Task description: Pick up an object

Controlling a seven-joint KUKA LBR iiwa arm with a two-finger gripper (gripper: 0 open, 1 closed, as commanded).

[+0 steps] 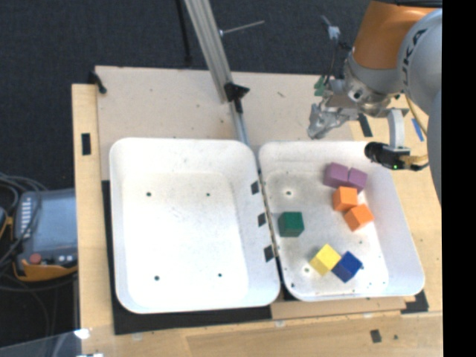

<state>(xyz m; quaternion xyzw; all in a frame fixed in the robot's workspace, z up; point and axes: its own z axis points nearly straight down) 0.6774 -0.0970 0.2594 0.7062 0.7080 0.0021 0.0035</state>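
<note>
Right bin (398,262), near edge: yellow cube (325,259) touching blue cube (347,266) | middle: green cube (291,224), two orange cubes (351,207) | farther: purple blocks (345,175) | beyond rim: gripper (321,125) hovered, grasped nothing, finger state unreadable.

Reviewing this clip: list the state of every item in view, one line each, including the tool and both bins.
tool: above the right bin's far rim, holding nothing I can see.
purple blocks: two, touching, in right bin.
orange blocks: two, touching, in right bin.
green block: alone, near the divider.
yellow block: touching the blue block.
right bin: holds all the blocks.
left bin: flat on the bench, beside the right bin.
</note>
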